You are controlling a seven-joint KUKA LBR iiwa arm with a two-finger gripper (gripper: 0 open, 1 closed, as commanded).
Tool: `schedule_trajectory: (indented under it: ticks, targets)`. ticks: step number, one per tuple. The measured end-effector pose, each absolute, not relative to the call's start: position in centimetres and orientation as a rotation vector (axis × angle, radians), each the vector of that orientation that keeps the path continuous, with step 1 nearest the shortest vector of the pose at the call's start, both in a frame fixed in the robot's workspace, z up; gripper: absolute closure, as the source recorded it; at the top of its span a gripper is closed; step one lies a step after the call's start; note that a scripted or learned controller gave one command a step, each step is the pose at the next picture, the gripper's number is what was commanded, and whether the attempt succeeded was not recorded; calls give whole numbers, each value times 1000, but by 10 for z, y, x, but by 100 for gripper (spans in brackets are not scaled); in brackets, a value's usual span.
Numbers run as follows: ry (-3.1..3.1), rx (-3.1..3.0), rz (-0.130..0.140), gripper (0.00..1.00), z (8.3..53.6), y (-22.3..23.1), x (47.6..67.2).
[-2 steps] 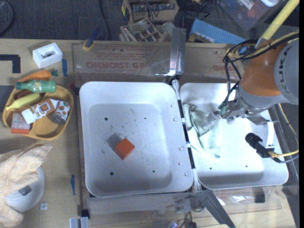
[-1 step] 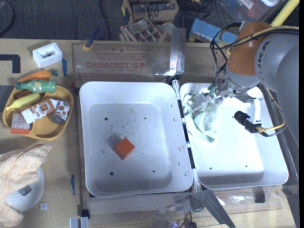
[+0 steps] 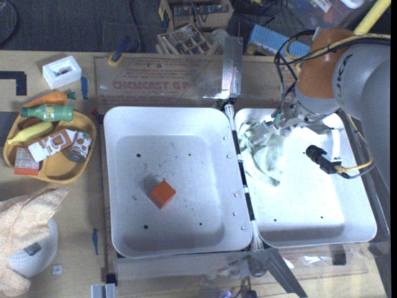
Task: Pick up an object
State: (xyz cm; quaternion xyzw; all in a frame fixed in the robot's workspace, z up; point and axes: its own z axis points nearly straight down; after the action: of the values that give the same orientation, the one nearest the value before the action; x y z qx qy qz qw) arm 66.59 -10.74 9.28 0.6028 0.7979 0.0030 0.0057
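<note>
Upper right of the frame, the gripper [image 3: 280,120] hangs over the right bin [image 3: 322,228], touching or just above a crumpled pale cloth [image 3: 267,151], probably its target. I can't tell its state. An orange block [image 3: 163,194] sits mid-left bin [image 3: 124,129], well apart.

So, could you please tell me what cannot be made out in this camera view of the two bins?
- Gripper: whether it holds the pale cloth in the right bin; its fingers blur into the cloth and the wrist covers them.
- Cloth: its upper edge, under the gripper.
- Wooden bowl left of the left bin: labels on the packets, too small to read.
- Orange block: its underside, hidden from above.
</note>
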Motion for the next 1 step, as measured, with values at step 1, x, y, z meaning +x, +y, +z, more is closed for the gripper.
schedule_trajectory:
  ticks: [1]
  targets:
    - [2497,1885,15,100,104,-107,667]
